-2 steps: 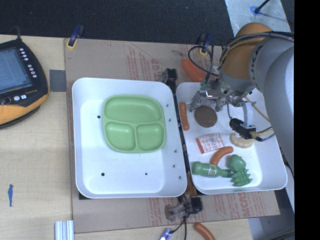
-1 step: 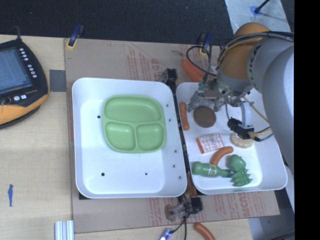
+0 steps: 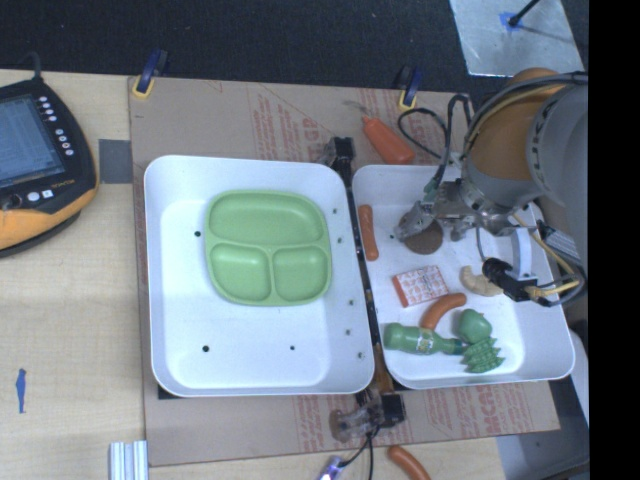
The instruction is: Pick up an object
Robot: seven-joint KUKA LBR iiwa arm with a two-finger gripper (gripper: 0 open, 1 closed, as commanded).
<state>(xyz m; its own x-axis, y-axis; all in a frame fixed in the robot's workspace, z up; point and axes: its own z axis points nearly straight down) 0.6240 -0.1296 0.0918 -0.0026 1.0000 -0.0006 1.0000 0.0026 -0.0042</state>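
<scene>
My gripper (image 3: 424, 228) hangs low over the back left part of the right bin (image 3: 540, 363), at the end of the grey arm with the orange band (image 3: 510, 133). A dark brown round piece (image 3: 426, 241) sits right under its tip; whether it is gripped is hidden. In the same bin lie a thin red-orange sausage (image 3: 368, 231) along the left wall, a red and white packet (image 3: 421, 286), an orange sausage (image 3: 442, 310), a green bottle (image 3: 420, 341), a green leafy toy (image 3: 478, 340) and a beige curved piece (image 3: 480, 282).
The left bin (image 3: 175, 348) holds a green divided plate (image 3: 268, 245). An orange carrot (image 3: 388, 141) lies on the cardboard behind the bins, and another sausage (image 3: 410, 461) lies in front. A teach pendant (image 3: 40, 163) rests at the far left. Cables loop around the wrist.
</scene>
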